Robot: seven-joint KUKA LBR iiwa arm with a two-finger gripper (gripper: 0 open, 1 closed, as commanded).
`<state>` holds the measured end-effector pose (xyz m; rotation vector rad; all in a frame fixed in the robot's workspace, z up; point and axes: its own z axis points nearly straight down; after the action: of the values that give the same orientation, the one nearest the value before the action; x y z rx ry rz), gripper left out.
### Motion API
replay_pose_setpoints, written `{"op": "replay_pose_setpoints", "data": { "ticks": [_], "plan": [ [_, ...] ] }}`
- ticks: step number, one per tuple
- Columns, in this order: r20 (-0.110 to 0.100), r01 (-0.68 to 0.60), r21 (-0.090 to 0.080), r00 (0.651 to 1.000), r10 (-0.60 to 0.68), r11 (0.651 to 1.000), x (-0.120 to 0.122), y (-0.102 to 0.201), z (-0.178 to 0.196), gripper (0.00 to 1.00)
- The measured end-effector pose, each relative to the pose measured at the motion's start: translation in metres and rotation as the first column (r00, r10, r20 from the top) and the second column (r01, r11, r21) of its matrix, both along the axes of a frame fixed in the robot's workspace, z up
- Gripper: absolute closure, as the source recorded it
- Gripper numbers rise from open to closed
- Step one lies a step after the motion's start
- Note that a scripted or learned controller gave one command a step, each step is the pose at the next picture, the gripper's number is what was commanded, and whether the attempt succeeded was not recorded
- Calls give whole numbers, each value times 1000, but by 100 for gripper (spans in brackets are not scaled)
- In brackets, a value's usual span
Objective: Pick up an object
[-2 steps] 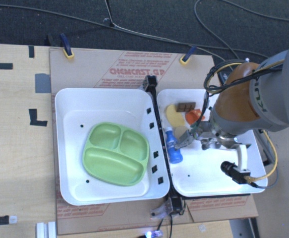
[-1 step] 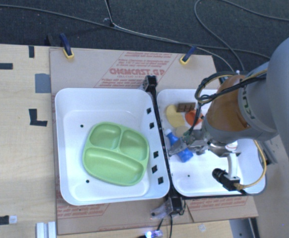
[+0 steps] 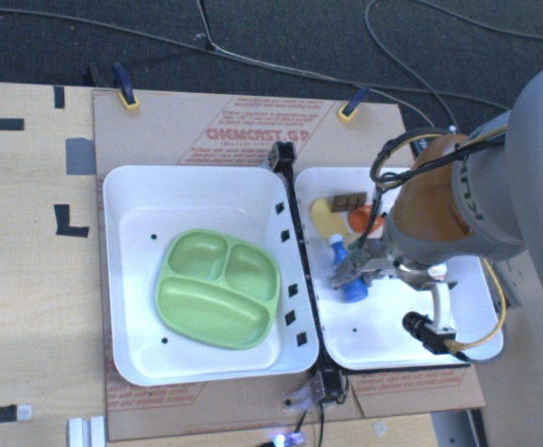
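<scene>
My gripper (image 3: 357, 270) is down in the right bin (image 3: 392, 343), near its left wall. It sits directly over a blue object (image 3: 353, 291), whose blue shows both above and below the gripper; the arm hides the middle of it. Just behind the gripper lie a yellow object (image 3: 324, 217), a small brown block (image 3: 348, 202) and an orange object (image 3: 361, 220), close together at the back left of that bin. The grey arm with its orange band (image 3: 429, 203) covers the bin's right half.
The left bin (image 3: 131, 203) holds a green divided plate (image 3: 219, 288) in its middle. A black divider with clips (image 3: 294, 250) runs between the two bins. Cables lie on the dark floor behind the bench.
</scene>
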<state>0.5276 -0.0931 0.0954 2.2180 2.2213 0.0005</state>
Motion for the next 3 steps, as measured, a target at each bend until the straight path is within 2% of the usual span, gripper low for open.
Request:
{"op": "replay_pose_setpoints", "data": {
  "ticks": [1, 2, 3],
  "plan": [
    [0, 1, 1, 1000, -1, 1000, 4, -7, 46, 100],
    [2, -1, 1, 1000, 1, 1000, 7, 2, 104, 100],
    [0, 0, 1, 1000, 0, 1000, 8, 2, 134, 100]
  ]
}}
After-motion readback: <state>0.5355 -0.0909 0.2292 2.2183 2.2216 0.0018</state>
